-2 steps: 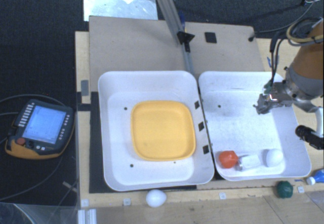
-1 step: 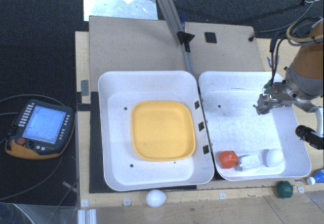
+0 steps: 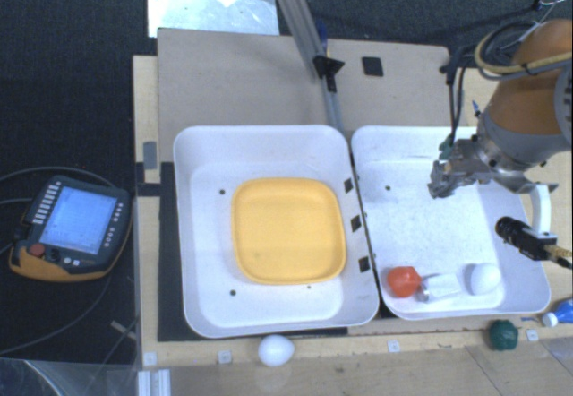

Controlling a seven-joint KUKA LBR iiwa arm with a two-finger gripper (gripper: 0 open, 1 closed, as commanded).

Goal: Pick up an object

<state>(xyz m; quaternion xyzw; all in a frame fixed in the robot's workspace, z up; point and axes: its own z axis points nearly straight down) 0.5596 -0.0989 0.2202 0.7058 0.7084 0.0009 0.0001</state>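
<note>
Hovering over the far part of the right bin (image 3: 515, 300), the gripper (image 3: 445, 177) hung above bare white floor, apart from every object; I judged this a staging pose before a descent. Whether it was open or closed could not be told from this angle. Candidate objects lay along the right bin's near wall: an orange ball (image 3: 402, 280), rounded and matte; just right of it a small pale cylinder (image 3: 439, 287); then a white egg-shaped piece (image 3: 483, 278), smooth. The left bin (image 3: 192, 206) carried a yellow tray (image 3: 288, 230), square with soft corners, shallow, plastic-looking. Outside the bins, on the bench's near edge, sat a white egg (image 3: 276, 350) and a dark green ball (image 3: 502, 334).
</note>
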